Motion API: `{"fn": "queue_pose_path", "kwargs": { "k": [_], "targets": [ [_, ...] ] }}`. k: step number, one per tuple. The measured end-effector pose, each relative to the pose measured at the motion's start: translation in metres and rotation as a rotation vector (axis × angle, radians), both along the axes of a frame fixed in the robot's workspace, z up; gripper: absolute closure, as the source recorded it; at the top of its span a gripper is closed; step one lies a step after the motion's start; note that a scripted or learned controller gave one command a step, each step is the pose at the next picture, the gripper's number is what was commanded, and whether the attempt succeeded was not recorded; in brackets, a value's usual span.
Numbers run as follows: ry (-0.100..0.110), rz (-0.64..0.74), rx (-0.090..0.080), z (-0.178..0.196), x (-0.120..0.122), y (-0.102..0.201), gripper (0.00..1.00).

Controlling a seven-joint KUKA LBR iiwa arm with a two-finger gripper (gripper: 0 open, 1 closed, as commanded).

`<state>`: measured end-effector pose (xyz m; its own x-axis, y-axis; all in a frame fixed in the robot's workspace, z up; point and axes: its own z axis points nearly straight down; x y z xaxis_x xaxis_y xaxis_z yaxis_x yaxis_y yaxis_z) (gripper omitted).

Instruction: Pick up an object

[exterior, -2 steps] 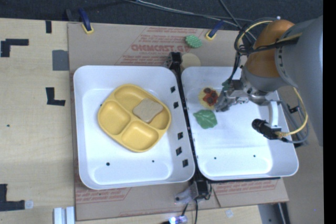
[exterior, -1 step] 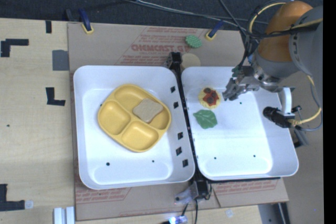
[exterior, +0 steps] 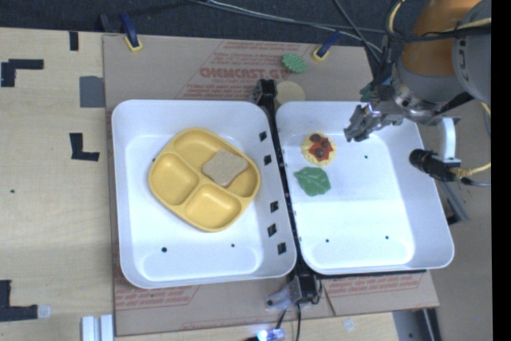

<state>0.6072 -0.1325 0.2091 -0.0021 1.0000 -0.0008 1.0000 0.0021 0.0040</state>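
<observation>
In the right bin [exterior: 415,251] lie two small toy foods: a round yellow piece with red toppings [exterior: 318,148] and, just below it, a green leafy piece [exterior: 312,180]. My gripper [exterior: 360,126] hangs over the upper part of the right bin, a short way right of and slightly above the yellow piece, touching neither one. Nothing is visible between its dark fingers. In the left bin [exterior: 136,251] a yellow divided plate [exterior: 180,188] carries a tan slice of bread [exterior: 224,166] in its upper right compartment.
A green ridged toy piece [exterior: 294,61] and a pale disc [exterior: 292,89] lie on the cardboard behind the bins. Black clips [exterior: 265,92] line the divider between the bins. Cables [exterior: 239,8] run over the dark surface at the back.
</observation>
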Motion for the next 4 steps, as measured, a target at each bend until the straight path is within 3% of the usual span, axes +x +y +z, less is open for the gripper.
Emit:
{"fn": "queue_pose_path", "kwargs": {
  "k": [1, 4],
  "targets": [
    [-0.001, -0.001, -0.001, 0.053, 0.001, 0.0, 1.0],
    [0.007, 0.004, 0.001, 0.022, 0.006, 0.143, 1.0]
  ]
}}
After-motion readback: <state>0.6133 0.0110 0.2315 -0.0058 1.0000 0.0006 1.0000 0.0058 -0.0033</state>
